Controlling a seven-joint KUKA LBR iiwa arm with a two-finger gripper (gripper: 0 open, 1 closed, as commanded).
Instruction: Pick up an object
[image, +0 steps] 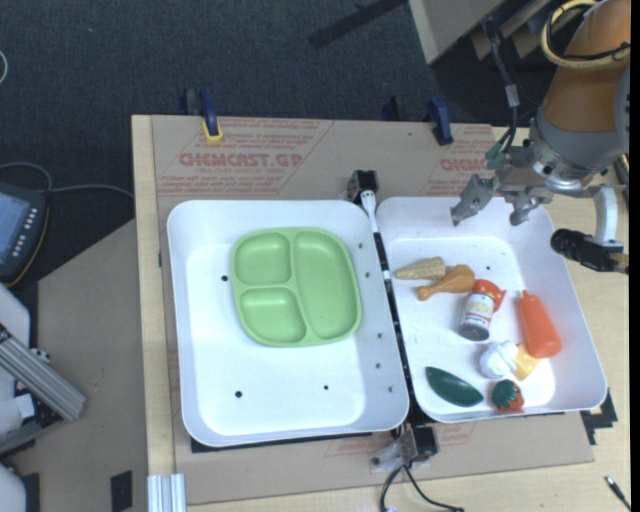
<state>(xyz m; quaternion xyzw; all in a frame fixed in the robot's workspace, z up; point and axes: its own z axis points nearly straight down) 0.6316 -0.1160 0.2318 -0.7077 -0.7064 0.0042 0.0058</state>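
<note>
Toy foods crowd the right white bin (575, 300): nearest, a dark green plastic pod (453, 386) and small red strawberry (507, 395), probably light and slippery; farther, an orange plastic bottle (538, 324), likely rigid and best gripped across its middle. Beyond, the gripper (497, 205) hovers, fingers spread, holding nothing.

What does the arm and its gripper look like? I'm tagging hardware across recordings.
The arm is grey metal with a broad orange band above the wrist. Dark and yellowish cables loop beside it near the top. The gripper is grey, with two short angled fingers spreading from a round silver wrist plate. No markings can be made out.
</note>
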